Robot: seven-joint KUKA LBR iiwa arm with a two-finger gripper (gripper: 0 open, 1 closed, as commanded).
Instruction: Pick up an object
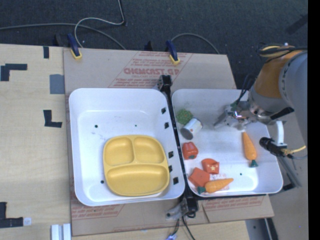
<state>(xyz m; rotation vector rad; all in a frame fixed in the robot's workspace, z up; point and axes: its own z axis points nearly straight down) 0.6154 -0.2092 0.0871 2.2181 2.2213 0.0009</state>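
Grey arm (280, 84) cut off at right (fingers (231, 115) blurred).

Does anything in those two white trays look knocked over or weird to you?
One small thing: a white cup in the right bin lies tipped on its side beside a green lump. The yellow divided plate sits flat in the left bin.

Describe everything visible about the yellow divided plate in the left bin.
The yellow plate is a rounded-square tray, seemingly matte plastic, with three compartments: two smaller ones at the far side and one wide one nearer the camera, split by raised ridges. It lies flat and upright on the floor of the left bin, toward its near right corner, close to the right wall. Nothing lies in its compartments, and the tool is away over the other bin.
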